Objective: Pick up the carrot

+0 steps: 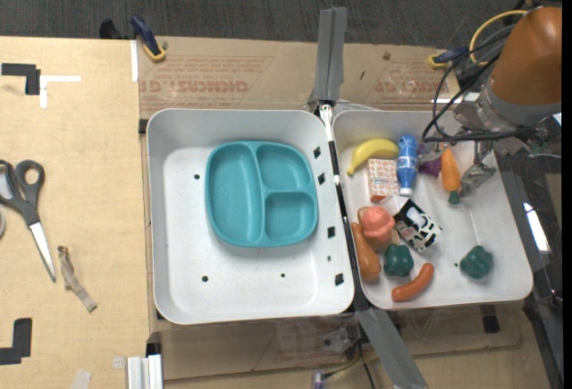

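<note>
You can see red printed lettering, upside down, on the cardboard sheet (234, 79) behind the bins; it is too faint to read surely. The small carton's (382, 177) print is illegible.

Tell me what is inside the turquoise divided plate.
Nothing lies in the turquoise divided plate; all three compartments show bare. What is beneath it in the left bin is covered.
</note>
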Tool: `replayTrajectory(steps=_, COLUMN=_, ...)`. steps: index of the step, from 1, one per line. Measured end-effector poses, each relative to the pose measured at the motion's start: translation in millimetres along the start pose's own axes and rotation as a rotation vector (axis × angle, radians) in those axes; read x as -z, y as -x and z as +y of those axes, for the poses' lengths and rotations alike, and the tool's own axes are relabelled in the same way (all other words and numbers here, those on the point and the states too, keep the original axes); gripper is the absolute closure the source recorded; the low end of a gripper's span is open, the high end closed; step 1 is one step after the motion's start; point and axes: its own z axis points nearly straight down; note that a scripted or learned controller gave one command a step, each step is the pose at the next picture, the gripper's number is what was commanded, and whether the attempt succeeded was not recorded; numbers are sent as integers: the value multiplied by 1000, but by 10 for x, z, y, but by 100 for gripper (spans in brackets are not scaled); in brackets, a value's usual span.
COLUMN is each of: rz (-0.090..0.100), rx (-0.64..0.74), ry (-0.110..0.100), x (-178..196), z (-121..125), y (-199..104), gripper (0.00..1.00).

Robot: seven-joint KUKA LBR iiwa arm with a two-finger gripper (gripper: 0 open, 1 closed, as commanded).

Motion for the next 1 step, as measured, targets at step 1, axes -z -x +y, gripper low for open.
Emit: replayTrajectory(steps=1, rz=1, rx=11, ry=1, x=0, z=37, y=-44, gripper=0)
